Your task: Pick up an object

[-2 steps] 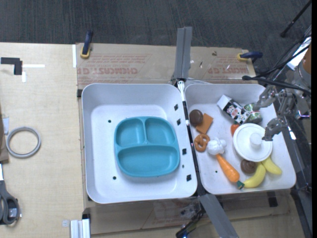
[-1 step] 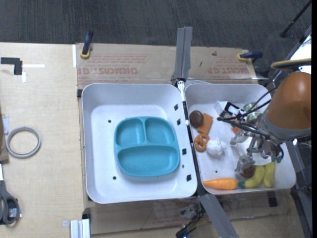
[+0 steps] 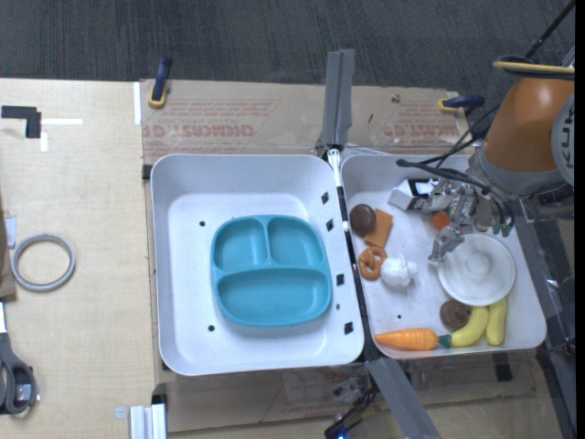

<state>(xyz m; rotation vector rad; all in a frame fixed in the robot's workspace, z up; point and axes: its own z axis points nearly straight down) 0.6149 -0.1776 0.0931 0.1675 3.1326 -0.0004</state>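
My gripper (image 3: 447, 242) hangs low in the right bin (image 3: 416, 176), just over the left rim of a white plate (image 3: 477, 273). To its left lie a white lumpy ball (image 3: 398, 271), a pretzel (image 3: 370, 262), a brown ball (image 3: 363, 217) and an orange slab (image 3: 381, 229). Along the bin's front edge are a carrot (image 3: 407, 339), a brown cookie (image 3: 453, 314) and two bananas (image 3: 483, 324). A small orange piece (image 3: 441, 218) shows close by the gripper's body. Nothing is visibly held.
The left bin (image 3: 183, 245) holds a blue divided plate (image 3: 272, 270). The arm's orange band (image 3: 533, 126) and cables hang over the right bin's back right corner. A grey ring (image 3: 41, 262) lies on the bench at far left.
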